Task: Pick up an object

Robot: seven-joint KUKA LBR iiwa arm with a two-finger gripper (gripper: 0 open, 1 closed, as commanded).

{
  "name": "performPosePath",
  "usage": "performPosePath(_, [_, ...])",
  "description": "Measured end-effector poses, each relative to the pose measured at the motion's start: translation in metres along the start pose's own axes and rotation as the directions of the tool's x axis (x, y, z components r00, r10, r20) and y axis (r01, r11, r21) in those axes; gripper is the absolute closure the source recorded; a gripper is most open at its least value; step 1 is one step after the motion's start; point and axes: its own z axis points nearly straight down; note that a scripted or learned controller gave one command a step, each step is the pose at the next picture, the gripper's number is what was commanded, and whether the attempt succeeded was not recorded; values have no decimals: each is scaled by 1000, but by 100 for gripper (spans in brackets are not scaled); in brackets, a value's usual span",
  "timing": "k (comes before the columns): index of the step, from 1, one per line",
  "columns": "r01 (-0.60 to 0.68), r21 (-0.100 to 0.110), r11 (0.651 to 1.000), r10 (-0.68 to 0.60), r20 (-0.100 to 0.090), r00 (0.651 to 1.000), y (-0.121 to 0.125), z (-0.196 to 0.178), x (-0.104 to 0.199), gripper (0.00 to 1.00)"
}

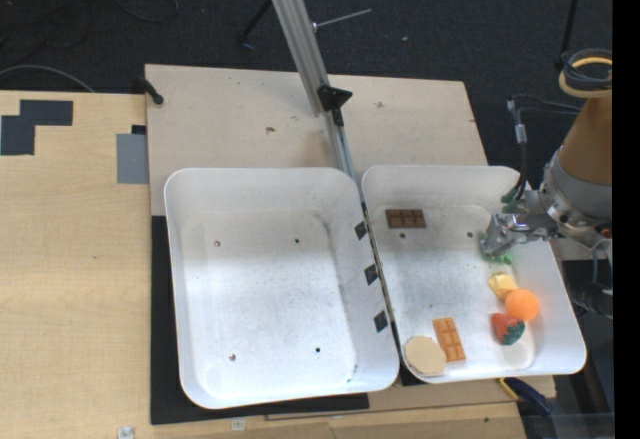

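Observation:
My gripper (497, 239) hangs low over the right side of the right bin (440, 189), with something green just under its tips. In that bin lie a brown chocolate bar (405, 219) near the back, a yellow piece (502, 282), an orange ball (521, 304), a red strawberry-like piece (506, 328), an orange waffle-like block (449, 339) and a pale round disc (426, 356) at the front. The arm's orange band (590, 142) rises at the right edge.
The left bin (265, 287) sits beside the right one, with a divider carrying black clips (368, 272) between them. A slanted aluminium bar (300, 37) stands behind the bins. Wooden boards surround the bench.

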Motion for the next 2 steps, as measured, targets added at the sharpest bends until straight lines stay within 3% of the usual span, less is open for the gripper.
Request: performPosePath(2, [1,1,1000,-1,0,1000,5,16,113,100])
